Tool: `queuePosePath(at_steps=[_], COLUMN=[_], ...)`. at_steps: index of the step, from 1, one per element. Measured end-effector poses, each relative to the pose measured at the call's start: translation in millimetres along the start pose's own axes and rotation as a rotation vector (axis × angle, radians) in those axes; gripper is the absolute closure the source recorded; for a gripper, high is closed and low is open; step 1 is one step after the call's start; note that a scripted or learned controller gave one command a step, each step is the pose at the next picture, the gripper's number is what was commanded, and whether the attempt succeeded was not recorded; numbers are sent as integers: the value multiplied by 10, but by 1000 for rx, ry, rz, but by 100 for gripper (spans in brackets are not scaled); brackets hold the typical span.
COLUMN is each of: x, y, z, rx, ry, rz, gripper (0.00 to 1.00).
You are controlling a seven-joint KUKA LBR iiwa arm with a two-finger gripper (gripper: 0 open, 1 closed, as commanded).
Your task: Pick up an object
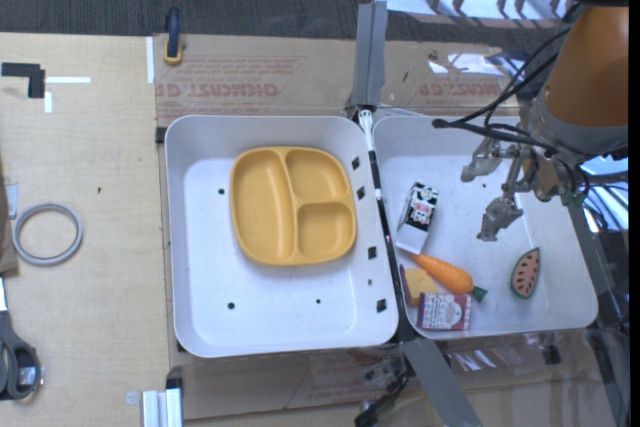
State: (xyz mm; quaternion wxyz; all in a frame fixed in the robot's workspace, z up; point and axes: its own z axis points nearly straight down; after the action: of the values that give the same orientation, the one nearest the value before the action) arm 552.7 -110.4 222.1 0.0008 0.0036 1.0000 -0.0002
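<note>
Hanging over the right bin (560, 315), toward its 2 o'clock corner: the jaws (497, 218), metallic, pointing down, with nothing showing between the fingers; whether spread or pressed together, impossible to tell from this slant. Reaching in above them from 3 o'clock, the arm's orange band (598, 55), trailing dark cables.

Lying just at 4 o'clock of the jaws, apart from them: a watermelon slice (525, 273), near the bin's right wall. Sitting at 9 o'clock of the jaws: a small black-and-white carton (420, 213), tilted. Resting at 7 o'clock: a carrot (444, 271), pointing up-left, its green end toward a red-and-white box (443, 312) just beneath it, with a yellow block (414, 282) touching both near the bin's left wall.

Lying in the left bin (200, 315), well apart: a yellow divided plate (293, 205), three compartments facing up.

Resting on the surface (90, 335) farther toward 9 o'clock: a grey ring (44, 233); peeking in at 8 o'clock, scissors (16, 367).
</note>
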Motion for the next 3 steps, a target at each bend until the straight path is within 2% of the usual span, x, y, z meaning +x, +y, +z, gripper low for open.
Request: queuePosePath(at_steps=[1, 2, 3], x=[450, 414, -44], y=[-458, 45, -169], z=[6, 1132, 1148], rx=[0, 0, 0], ry=[-1, 1, -2], rz=[-10, 404, 644], gripper=[0, 0, 0])
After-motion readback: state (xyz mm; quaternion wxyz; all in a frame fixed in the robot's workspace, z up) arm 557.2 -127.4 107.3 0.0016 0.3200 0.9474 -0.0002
